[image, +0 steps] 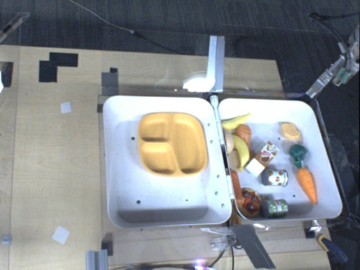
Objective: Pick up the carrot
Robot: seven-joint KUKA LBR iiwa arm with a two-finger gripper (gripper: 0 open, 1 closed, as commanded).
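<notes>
The carrot (307, 185) is orange and tapered. It lies in the right bin (320, 120) near the right wall, pointing toward the front, with a dark green tuft (297, 153) at its far end. My gripper (339, 71) hangs at the upper right, outside the bin's far right corner and well away from the carrot. Nothing is seen held in it.
The right bin also holds two bananas (241, 149), a tan bread-like piece (291, 131), a small printed box (269, 152), a white block (255, 167), two cans (274, 177) and dark red food (249, 201). A yellow divided plate (171, 143) sits in the left bin (121, 196).
</notes>
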